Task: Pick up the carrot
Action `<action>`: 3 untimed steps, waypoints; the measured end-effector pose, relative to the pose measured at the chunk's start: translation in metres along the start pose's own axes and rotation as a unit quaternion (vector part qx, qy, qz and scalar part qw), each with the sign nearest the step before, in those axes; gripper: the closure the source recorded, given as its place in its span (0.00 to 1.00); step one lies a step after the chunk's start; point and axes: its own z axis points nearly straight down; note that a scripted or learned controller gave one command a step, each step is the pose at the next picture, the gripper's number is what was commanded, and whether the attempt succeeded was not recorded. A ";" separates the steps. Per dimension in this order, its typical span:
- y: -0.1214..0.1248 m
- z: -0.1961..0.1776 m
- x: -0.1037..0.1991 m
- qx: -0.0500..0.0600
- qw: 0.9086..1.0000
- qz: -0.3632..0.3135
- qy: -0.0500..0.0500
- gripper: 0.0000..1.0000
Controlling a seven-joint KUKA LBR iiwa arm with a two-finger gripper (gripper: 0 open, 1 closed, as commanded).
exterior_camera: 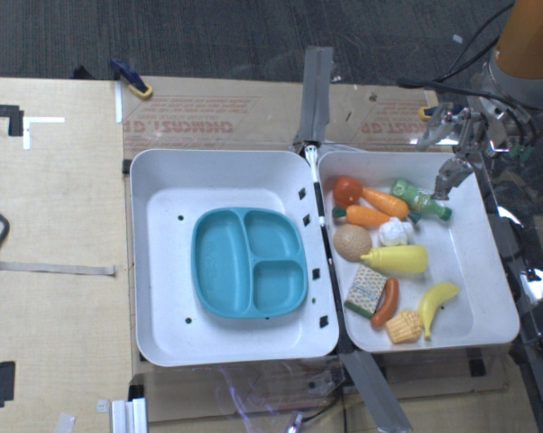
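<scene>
Orange carrot [384, 202]: lies in the right bin [488, 242], below-left of the gripper [446, 184], near but apart, unheld. A 2nd orange piece [366, 216] lies just beyond it, a red tomato [347, 189] at its far end. Green item [422, 200] sits between gripper and carrot. Finger spread: cannot tell. Risk: the crowding could make a descent catch the green item or nudge the carrot aside.
</scene>
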 end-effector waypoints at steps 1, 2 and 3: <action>0.010 0.137 -0.021 0.000 1.000 0.016 0.001 0.00; 0.040 0.180 -0.005 0.000 1.000 -0.025 0.000 0.00; 0.040 0.168 -0.007 0.001 1.000 -0.027 -0.003 1.00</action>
